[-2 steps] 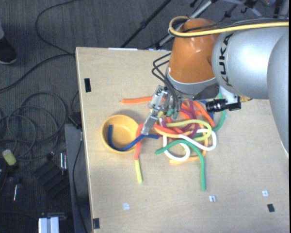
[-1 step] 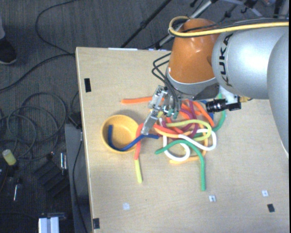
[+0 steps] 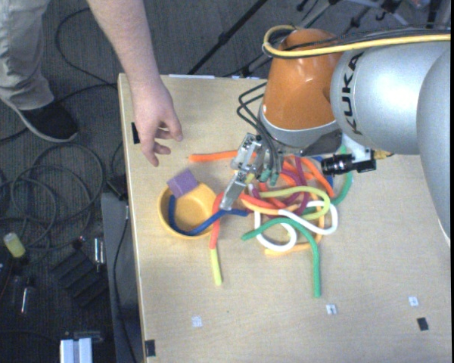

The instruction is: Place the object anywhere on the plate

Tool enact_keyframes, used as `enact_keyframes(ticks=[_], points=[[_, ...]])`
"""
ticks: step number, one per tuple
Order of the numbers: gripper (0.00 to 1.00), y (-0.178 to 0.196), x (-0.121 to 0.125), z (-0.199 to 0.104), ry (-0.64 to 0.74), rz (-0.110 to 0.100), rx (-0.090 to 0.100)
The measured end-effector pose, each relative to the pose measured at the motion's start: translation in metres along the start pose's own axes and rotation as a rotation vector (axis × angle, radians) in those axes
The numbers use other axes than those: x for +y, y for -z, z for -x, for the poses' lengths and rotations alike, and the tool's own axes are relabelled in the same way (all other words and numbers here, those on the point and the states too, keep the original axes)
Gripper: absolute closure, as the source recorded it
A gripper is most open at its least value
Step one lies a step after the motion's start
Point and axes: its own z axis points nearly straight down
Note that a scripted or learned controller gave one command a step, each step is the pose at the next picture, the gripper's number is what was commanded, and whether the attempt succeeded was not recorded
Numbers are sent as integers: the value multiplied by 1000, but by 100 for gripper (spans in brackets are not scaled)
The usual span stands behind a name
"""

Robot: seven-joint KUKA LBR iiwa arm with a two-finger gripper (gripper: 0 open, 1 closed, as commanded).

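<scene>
The claw [image 3: 242, 174] hangs low over the heap of coloured tubes [image 3: 295, 203] on the worktop [image 3: 378, 278], just right of the yellow bowl [image 3: 188, 212]; its fingers blur into the tubes, so I cannot tell whether they are spread or pinching anything. A purple block [image 3: 184, 182] sits on the bowl's far rim, and a blue tube [image 3: 212, 219] runs across the bowl toward the heap. A person's hand [image 3: 156, 131] rests on the worktop just beyond the bowl, the arm cut off by the frame's top.

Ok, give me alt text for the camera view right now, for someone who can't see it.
The gripper hangs over a tangle of colored cords on a tan bench, beside a yellow bowl with a purple block at its rim. A person's hand reaches in nearby.
</scene>
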Motion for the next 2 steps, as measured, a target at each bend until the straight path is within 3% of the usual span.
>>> enact_keyframes(ticks=[1,2], points=[[100,9,1,0,-1,4,0],[0,9,1,1,-1,3,-1]])
